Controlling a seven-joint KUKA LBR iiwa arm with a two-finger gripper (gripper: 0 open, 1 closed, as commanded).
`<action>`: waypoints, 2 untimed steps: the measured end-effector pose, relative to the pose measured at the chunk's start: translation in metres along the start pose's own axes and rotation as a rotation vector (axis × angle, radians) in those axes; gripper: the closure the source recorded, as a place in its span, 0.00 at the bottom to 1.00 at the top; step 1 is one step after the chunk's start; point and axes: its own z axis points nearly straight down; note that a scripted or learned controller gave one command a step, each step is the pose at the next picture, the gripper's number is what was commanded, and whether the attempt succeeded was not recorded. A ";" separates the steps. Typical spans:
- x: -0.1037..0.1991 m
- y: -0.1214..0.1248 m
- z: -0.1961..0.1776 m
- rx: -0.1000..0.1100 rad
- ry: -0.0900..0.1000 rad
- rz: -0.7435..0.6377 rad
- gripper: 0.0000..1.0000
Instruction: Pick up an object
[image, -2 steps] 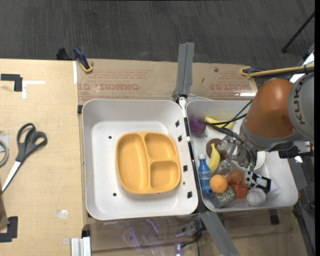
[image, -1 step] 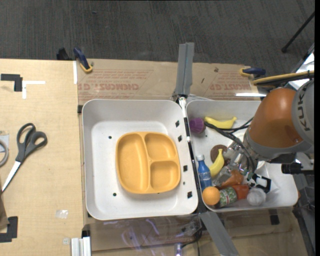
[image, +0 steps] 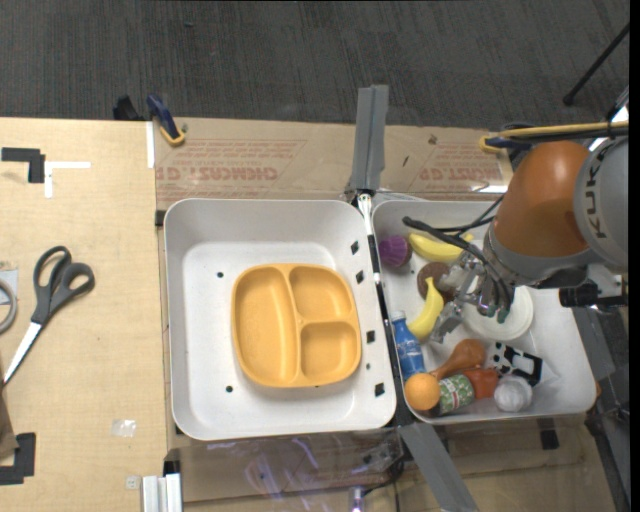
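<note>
The gripper (image: 478, 300) hangs low in the right bin (image: 575, 395), just beside a banana (image: 428, 308); whether it is open I cannot tell. In such clutter it may nudge the banana aside and lift nothing.

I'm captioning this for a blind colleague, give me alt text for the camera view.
A grey arm's gripper hangs over the right bin among bananas, an orange and a bottle; the left bin holds a yellow divided plate.
</note>
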 end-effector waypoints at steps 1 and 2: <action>-0.030 -0.004 0.000 0.000 0.000 -0.195 0.00; -0.013 0.009 0.000 0.000 0.001 -0.033 0.00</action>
